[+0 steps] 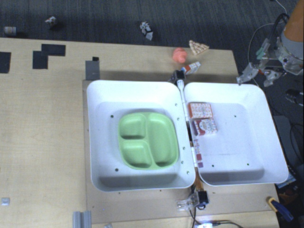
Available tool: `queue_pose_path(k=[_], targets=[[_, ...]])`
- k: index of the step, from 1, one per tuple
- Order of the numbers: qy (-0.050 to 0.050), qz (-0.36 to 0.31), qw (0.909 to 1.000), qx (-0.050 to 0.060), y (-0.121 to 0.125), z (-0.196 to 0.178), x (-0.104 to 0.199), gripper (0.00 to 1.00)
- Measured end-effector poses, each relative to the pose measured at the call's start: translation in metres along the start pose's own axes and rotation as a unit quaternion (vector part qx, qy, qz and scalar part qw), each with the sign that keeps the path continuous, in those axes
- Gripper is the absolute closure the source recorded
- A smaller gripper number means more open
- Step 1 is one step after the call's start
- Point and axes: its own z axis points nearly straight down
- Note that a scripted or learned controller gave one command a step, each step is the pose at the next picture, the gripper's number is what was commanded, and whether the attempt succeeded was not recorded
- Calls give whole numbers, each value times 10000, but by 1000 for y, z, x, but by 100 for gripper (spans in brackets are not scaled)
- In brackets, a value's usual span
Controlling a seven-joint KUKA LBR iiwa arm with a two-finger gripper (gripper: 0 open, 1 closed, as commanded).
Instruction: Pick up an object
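Above the right bin's point(266, 127) far right corner, gripper point(259, 75) hovers, fingers spread, pinching nothing. Against that bin's left wall: red-and-white packet point(202, 118), lying flat, well apart from the gripper, likeliest pick target. Left bin point(102, 127) holds green divided tray point(148, 139), centred, flat, likely harder to pinch.

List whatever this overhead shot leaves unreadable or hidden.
- Hand, camera view: small and blurred at the right bin's top corner, so its finger state is unclear.
- Red and white packet: print too small to read.
- Small items on the dark floor: too tiny to identify.
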Motion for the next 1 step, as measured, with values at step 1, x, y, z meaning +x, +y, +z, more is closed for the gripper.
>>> queue_pose_path(k=[1], targets=[[3, -10, 10000, 11, 9, 166, 15, 0]])
